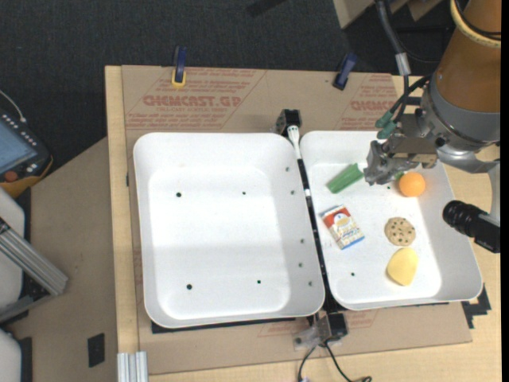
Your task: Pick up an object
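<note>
Brown board (pixel 238 94) on bench, dark floor; two white bins (pixel 159 213).

The arm (pixel 469 94) is grey, with a broad orange band (pixel 481 10) above the wrist and a rounded grey wrist housing beneath it. Black cables (pixel 390 26) run down beside it to the claw (pixel 382 173), a small dark grey metal block with green fittings (pixel 387 120) just above.

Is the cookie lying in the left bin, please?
No, the cookie lies in the right bin, between the orange ball and the yellow piece.
</note>
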{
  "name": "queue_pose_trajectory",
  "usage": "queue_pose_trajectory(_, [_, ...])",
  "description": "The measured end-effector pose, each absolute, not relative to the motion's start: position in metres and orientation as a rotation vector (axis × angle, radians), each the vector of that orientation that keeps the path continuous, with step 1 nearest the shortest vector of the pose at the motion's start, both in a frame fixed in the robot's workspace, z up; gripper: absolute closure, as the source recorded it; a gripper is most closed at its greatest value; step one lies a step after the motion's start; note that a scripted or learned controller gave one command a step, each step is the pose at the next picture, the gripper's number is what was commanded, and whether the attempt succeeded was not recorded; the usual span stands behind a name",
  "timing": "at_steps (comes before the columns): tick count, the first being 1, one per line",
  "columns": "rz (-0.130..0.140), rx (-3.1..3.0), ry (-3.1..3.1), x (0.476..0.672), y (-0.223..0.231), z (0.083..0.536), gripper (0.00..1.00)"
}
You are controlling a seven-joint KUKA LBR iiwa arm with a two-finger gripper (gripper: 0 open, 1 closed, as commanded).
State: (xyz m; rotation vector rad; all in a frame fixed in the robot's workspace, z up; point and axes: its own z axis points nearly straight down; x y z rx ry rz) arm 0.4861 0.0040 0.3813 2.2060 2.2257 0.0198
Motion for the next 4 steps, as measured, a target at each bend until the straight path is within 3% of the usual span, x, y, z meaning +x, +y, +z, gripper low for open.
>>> queue_pose_trajectory(1, [-0.006, 2.23, 2.218, 0.49, -0.056, 0.328, 1.0])
queue_pose_trajectory(2, [0.009, 2.208, 2.231, 0.49, 0.036, 0.364, 1.0])
queue_pose_trajectory(3, [-0.006, 2.232, 2.216, 0.478, -0.038, 0.329, 1.0])
queue_pose_trajectory(4, [0.003, 2.215, 2.226, 0.48, 0.013, 0.336, 1.0])
